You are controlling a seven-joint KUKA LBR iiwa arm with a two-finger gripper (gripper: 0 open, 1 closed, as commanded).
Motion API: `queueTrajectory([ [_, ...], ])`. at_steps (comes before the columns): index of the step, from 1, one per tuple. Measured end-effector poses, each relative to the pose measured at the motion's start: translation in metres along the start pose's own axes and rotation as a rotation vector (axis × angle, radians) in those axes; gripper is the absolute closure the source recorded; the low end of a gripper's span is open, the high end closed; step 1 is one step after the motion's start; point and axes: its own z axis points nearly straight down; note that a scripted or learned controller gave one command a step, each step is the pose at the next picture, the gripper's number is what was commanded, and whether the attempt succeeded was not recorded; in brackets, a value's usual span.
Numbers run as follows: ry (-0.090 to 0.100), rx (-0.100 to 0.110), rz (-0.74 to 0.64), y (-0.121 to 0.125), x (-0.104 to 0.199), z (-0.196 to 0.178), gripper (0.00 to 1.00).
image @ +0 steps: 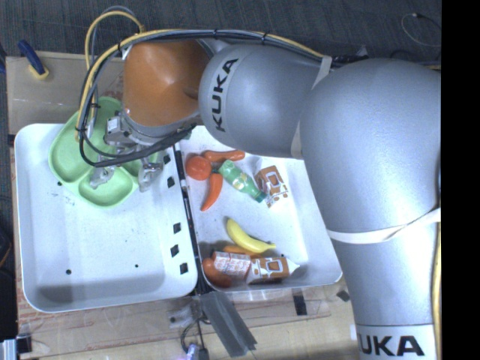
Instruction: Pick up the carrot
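The carrot (pixel 212 192) is a slim orange piece lying slantwise near the left wall of the right bin (pixel 315 238). It lies just below a round red-orange item (pixel 197 167) and a second long orange piece (pixel 226 156). My gripper (pixel 126 177) hangs over the upper part of the left bin (pixel 90 276), left of the divider and well apart from the carrot. Its two fingers (pixel 101 177) stand apart, open, above a green lobed dish (pixel 71 152). Nothing is held between them. The orange wrist band and grey arm cover the bins' back edge.
In the right bin, a green bottle (pixel 241 180) and a small printed box (pixel 271 184) lie right of the carrot. A banana (pixel 247 237) and a flat snack packet (pixel 247 267) lie nearer the front. Yellow and black cables (pixel 94 66) loop beside the wrist.
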Motion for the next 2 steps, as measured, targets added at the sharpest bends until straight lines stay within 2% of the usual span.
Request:
queueTrajectory([
  [1,0.003,-0.001,-0.570,0.0092,0.0000,0.0029,0.00],
  [2,0.007,-0.015,-0.567,0.0106,0.0053,-0.0018,1.00],
])
